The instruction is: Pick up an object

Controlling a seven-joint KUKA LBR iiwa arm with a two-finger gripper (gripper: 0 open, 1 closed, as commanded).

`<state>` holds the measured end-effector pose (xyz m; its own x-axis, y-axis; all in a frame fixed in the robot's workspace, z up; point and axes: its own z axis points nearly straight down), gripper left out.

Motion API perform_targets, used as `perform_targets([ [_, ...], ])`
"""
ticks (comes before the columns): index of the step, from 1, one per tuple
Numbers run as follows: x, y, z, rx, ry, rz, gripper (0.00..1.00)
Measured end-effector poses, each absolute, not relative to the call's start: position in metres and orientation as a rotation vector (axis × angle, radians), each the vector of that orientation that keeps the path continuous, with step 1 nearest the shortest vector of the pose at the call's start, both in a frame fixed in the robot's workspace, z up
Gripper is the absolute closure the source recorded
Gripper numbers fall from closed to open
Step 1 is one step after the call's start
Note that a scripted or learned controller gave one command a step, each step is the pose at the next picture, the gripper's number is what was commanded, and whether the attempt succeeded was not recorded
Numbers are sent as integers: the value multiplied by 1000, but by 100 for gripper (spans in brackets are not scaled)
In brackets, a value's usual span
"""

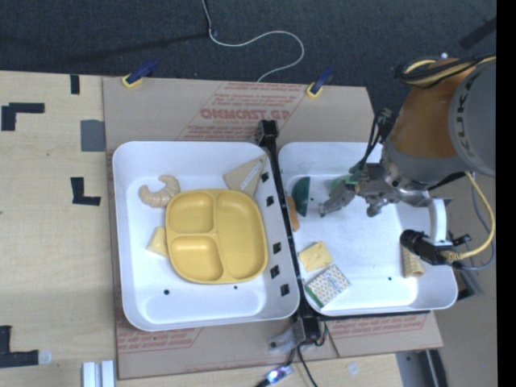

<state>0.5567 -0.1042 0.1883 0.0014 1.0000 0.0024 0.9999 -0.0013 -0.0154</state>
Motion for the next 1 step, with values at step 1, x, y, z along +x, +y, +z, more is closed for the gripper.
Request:
perform_targets([
  [1, 560, -104, 195, -2218, -2221, 2, 0],
])
